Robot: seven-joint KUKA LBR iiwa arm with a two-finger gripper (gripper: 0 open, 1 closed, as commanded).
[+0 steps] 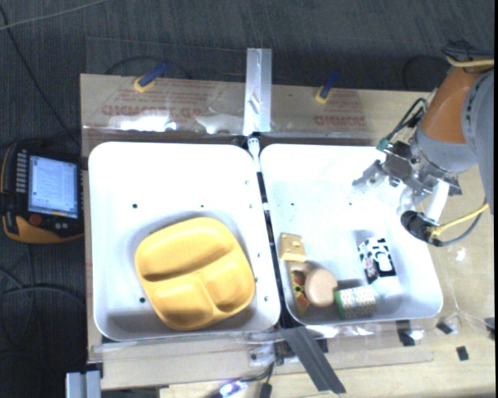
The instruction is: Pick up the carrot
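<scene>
the gripper [398,172] hangs over the far right part of the right white bin [315,172], at the end of the grey arm with its orange band [448,114]. its state cannot be told from this slanted view, and nothing shows in its hold.

no plainly carrot-shaped thing stands out. the likeliest place for it is the small heap of items well below and to the left of the gripper, in the near left corner of the same bin. there lie a tan wedge-like block [291,247], a round pinkish-beige piece [321,286], a small reddish bit [300,283] tucked against that round piece, and a green-ended cylinder with a silvery wrap [355,300]. nearer the gripper, just below and slightly left of it, sits a black-and-white patterned packet [377,258]. the reddish bit may be the carrot, but it is too small to be sure.

further left, in the left white bin [116,172], rests a yellow plastic tray with 3 compartments [195,270].

by my reading the task is at its approach step, with no grasp made. the next move calls for travel down and left toward the heap, then a careful descent, since the pieces touch and could be nudged or caught together.
</scene>
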